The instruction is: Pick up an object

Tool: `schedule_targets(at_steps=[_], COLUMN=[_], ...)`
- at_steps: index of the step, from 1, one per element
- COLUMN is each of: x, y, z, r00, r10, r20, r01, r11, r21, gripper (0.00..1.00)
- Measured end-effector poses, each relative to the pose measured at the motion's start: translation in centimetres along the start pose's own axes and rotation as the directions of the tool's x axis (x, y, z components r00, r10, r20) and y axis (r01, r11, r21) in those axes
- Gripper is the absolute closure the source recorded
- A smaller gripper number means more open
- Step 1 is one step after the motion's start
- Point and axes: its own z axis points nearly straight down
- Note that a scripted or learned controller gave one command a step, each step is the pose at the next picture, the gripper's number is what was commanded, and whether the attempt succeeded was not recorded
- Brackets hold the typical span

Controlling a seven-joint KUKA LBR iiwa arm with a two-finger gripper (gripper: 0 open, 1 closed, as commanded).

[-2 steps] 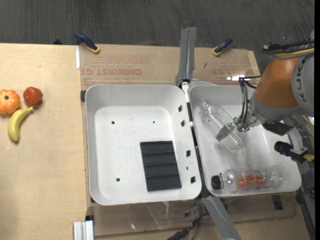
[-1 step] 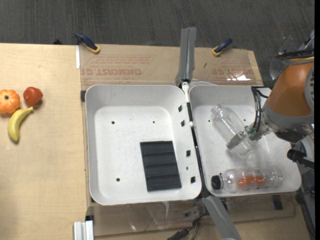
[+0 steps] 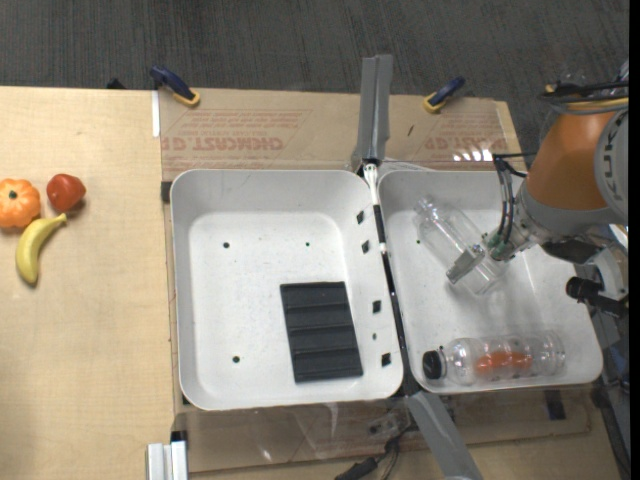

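Note:
In the right bin [image 3: 560, 298] my gripper [image 3: 467, 265] reaches down from the right, low over a clear plastic cup [image 3: 441, 230] that lies on its side. The gripper's tip is at the cup's near end, touching or just above it. A clear bottle with orange contents and a black cap [image 3: 495, 360] lies on its side along the right bin's front wall. A black ribbed block [image 3: 320, 330] lies flat in the left bin [image 3: 230, 268], toward its front right.
An orange [image 3: 17, 204], a red apple [image 3: 66, 192] and a banana [image 3: 33, 248] sit on the wooden bench far left. A grey divider post [image 3: 374, 108] stands between the bins at the back. Two clamps [image 3: 174, 84] [image 3: 443, 93] hold the cardboard.

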Motion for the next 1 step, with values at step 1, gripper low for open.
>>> schedule_targets(at_steps=[1], x=[-0.05], y=[-0.06], z=[-0.89], r00=[1.0], r10=[0.002], r20=[-0.001], r01=[-0.002], r11=[1.0], r21=[0.001], gripper=[1.0])
